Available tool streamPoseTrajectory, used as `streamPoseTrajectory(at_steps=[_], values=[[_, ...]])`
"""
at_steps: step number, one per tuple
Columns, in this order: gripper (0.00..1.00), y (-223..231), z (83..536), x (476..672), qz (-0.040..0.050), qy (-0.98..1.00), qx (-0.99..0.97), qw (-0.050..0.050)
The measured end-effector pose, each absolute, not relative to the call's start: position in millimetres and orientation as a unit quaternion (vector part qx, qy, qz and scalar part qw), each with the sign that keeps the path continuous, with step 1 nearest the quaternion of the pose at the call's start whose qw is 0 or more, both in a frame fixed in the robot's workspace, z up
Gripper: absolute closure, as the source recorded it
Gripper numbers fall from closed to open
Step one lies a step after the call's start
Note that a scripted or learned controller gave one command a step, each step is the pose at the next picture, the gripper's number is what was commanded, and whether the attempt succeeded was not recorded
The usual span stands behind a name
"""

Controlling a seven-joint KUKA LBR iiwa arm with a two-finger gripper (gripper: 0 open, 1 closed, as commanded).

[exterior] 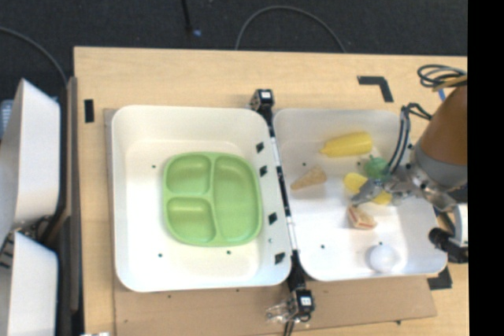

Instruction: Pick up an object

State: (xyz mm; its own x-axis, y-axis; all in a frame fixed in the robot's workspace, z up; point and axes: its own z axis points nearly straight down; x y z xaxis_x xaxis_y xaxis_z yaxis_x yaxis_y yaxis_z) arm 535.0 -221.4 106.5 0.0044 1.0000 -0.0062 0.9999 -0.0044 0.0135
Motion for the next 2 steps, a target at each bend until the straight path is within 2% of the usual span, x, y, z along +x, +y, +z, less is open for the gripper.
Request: streamPoseTrajectory(at_steps=[1,2], values=[[1.0,-222,115,533.8,0.0018,0.705,0.709,0.006],[1.0,-215,163,532.3,0.0013,0.708,0.706,0.003]])
